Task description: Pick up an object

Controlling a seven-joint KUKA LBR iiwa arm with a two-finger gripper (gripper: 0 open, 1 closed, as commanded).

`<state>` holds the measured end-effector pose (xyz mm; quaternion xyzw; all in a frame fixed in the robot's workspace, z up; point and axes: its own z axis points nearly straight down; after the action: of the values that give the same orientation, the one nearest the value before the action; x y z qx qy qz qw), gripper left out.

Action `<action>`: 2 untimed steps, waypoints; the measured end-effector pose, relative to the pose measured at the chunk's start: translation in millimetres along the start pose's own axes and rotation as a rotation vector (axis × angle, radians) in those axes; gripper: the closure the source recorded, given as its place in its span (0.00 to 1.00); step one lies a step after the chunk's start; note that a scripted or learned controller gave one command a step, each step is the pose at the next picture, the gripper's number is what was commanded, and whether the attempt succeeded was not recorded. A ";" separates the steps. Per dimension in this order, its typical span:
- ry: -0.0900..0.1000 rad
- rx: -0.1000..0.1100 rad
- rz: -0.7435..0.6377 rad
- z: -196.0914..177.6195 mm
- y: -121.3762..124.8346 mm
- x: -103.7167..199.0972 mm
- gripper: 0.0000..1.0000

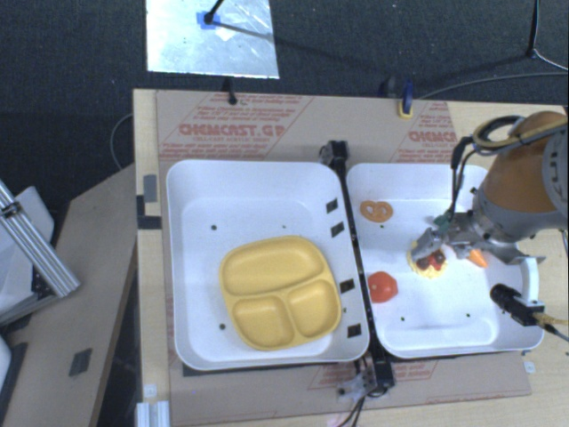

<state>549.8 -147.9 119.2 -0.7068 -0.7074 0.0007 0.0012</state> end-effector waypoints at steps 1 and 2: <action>-0.001 -0.003 0.000 35.9 0.6 0.1 0.00; -0.002 -0.007 -0.001 23.1 1.9 -0.4 1.00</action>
<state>551.6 -148.3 96.1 -0.7066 -0.7076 -0.0010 -0.0018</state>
